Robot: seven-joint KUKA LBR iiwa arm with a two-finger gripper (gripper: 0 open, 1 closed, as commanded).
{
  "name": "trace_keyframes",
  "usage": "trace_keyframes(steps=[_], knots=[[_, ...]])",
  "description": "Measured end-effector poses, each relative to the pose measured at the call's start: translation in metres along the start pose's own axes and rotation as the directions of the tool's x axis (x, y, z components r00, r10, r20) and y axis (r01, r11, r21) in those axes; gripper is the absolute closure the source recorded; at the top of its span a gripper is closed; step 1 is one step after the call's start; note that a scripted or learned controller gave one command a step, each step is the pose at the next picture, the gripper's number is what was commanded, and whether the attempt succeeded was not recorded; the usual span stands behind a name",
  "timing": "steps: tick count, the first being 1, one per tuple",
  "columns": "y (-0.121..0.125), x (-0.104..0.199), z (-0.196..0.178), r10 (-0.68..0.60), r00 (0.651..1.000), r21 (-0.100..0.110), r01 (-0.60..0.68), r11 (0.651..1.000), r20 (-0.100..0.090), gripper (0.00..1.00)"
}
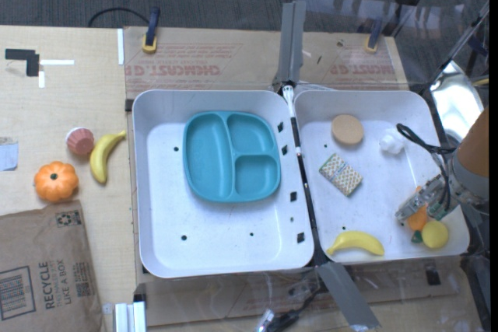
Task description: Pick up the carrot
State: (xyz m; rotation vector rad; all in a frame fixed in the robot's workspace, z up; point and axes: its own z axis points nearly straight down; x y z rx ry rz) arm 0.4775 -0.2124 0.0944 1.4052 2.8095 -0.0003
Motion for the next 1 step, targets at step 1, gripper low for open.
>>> trace_keyframes(steps=[1], knots=[[0.1005, 0.0800, -0.0974, -0.154, 0.988, -0.001, 0.154, 0.988, 0.002, 1.00]])
